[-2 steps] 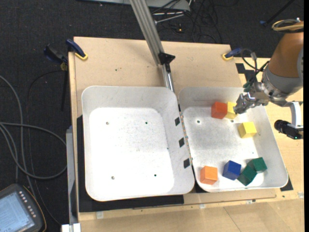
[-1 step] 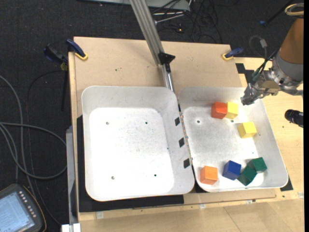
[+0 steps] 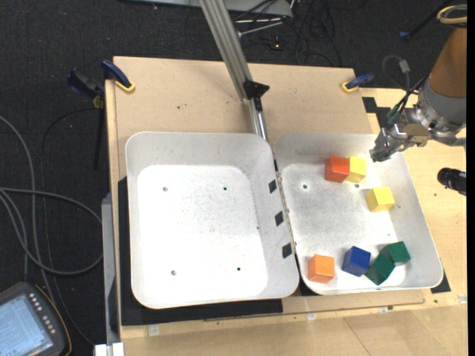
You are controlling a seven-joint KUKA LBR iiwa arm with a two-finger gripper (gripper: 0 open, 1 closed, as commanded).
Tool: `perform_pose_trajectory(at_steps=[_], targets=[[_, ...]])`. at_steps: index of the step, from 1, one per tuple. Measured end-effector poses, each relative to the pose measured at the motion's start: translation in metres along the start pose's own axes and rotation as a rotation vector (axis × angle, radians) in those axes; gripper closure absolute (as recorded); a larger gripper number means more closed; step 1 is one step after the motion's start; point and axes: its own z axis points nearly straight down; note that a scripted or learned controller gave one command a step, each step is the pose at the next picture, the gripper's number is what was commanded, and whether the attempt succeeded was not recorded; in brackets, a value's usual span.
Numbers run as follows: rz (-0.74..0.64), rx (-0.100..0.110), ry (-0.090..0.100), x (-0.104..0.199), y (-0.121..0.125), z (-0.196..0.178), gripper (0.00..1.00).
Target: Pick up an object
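Jaws: we cannot tell their spread; gripper (image 3: 384, 151) hovers just beside yellow cube (image 3: 357, 168), touching red cube (image 3: 337, 169) — risk we nudge both.

Two bins sit side by side on the bench (image 3: 193, 102). The right bin (image 3: 319, 221) holds blocks: a touching pair (image 3: 345, 169) at its far side, one block (image 3: 380, 198) just nearer, four (image 3: 360, 262) along its near edge

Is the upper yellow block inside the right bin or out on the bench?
Inside. The upper yellow block sits on the right bin's floor, touching the red-orange block, near the gripper.
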Motion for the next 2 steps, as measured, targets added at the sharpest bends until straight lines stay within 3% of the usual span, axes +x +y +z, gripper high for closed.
perform_pose_trajectory(at_steps=[2], targets=[[-0.005, 0.003, 0.004, 0.114, -0.028, -0.013, 1.0]])
